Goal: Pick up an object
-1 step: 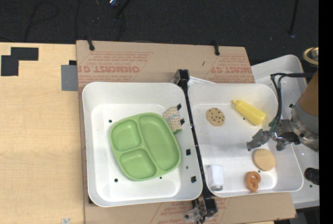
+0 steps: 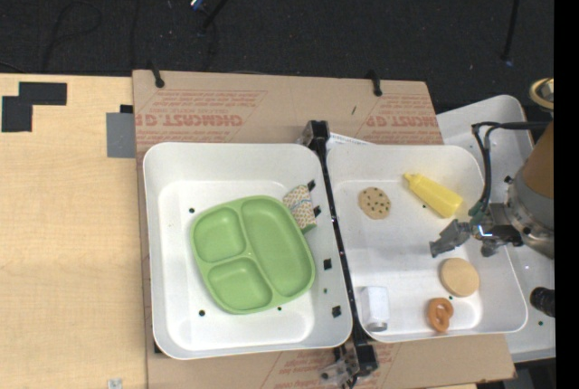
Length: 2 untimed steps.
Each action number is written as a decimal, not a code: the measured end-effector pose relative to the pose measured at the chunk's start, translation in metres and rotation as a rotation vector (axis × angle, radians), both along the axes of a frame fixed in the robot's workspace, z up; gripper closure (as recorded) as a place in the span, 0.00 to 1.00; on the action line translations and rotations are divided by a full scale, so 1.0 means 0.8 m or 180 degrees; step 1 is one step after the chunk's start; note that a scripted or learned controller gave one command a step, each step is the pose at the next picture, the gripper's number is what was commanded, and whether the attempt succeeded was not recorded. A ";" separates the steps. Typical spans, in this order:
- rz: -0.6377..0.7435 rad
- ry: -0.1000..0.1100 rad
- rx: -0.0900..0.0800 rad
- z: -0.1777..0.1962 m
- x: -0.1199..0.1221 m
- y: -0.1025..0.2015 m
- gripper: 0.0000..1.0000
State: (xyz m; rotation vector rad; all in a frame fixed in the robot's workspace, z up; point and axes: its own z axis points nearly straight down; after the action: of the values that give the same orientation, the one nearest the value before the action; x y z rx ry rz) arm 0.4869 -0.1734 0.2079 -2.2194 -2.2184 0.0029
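Seen from above at a slant, two shallow white bins sit side by side on a sheet of brown cardboard (image 2: pixel 271 111) laid over a pale wooden bench (image 2: pixel 63 242). The left bin (image 2: pixel 167 197) holds a light green divided plate (image 2: pixel 251 253) with three compartments, lying flat and tilted a little in the bin; a small patterned item (image 2: pixel 300 204) is tucked at the plate's upper right edge, against the divider between the bins. The right bin (image 2: pixel 398 159) holds five small things, all apart from one another: a round speckled cookie (image 2: pixel 374 203) toward the upper left, a yellow squeeze bottle (image 2: pixel 432 194) lying on its side toward the upper right, a round tan bun-like piece (image 2: pixel 460 278) in the lower right, a small orange pretzel-shaped piece (image 2: pixel 440 314) just below it, and a white cylindrical cup (image 2: pixel 374 307) lying near the lower left corner. The arm (image 2: pixel 543 175) reaches in from the right edge, and its gripper (image 2: pixel 463 235) hangs low over the right bin, between the yellow bottle and the tan bun, just above the bun. Dark fingers (image 2: pixel 447 241) point to the left; whether they are spread or closed cannot be told, and nothing is seen between them
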 end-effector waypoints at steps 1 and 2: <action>0.0000 0.0010 0.0005 -0.055 0.001 -0.004 0.00; 0.0003 0.0005 0.0003 -0.133 0.006 -0.001 0.00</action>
State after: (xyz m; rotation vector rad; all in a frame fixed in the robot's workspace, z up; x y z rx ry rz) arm 0.4915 -0.1739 0.1014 -2.2170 -2.2181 0.0037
